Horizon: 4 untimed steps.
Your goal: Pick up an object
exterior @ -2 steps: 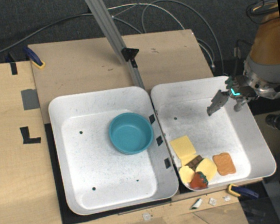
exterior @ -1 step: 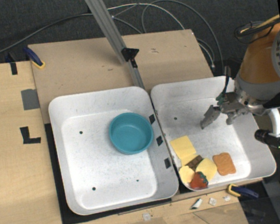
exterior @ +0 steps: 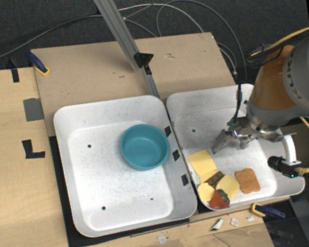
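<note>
- Camera view, nearest edge of the worktop (exterior: 12,170): small white scraps (exterior: 226,223) lie just outside the right bin's front rim, next to a blue-and-yellow clip (exterior: 266,211).
- Right bin (exterior: 198,105), front part: a cluster of pickable items. A red piece (exterior: 218,199) sits at the front, touching a yellow block (exterior: 227,185); a dark brown piece (exterior: 214,179) lies between that block and a pale yellow sponge (exterior: 202,164) further back. An orange biscuit-like piece (exterior: 247,180) lies just beside the cluster, toward the arm.
- Mid bin: end effector (exterior: 221,141) hangs low over bare bin floor, behind the sponge and near it. Fingers point toward the bin divider; whether they are spread or pressed together I cannot tell. Nothing seen between them.
- Left bin (exterior: 74,126): a teal bowl (exterior: 144,146) sits upright near the divider, well apart from the end effector.
- Progress, my reading: no object lifted yet. All items rest on bin floors. Left to do: close on one item, likely the sponge as the closest, then raise it clear.
</note>
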Each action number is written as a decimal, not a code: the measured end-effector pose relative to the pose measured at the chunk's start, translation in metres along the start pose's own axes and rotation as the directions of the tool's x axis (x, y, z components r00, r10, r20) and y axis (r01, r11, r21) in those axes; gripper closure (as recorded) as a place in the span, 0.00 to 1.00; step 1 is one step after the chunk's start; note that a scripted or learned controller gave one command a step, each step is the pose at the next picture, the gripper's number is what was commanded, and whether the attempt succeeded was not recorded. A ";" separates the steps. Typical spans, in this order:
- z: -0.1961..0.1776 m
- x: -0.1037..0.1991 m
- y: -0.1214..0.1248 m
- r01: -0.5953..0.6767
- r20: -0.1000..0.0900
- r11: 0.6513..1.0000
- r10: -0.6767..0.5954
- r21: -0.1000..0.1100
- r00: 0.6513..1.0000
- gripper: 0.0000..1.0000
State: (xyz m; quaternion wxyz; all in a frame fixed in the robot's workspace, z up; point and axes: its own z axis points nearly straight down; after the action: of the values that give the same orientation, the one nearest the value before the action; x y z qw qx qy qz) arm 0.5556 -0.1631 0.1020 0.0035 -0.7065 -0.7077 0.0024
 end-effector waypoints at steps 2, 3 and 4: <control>0.003 0.001 0.000 0.001 0.002 1.000 -0.001 -0.006 1.000 1.00; -0.056 0.000 0.009 0.000 0.003 1.000 0.000 -0.013 1.000 1.00; -0.108 -0.006 0.018 0.000 0.003 1.000 0.000 -0.013 1.000 1.00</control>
State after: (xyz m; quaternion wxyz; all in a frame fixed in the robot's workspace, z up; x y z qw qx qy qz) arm 0.5743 -0.1691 0.2097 -0.0021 -0.7066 -0.7076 -0.0009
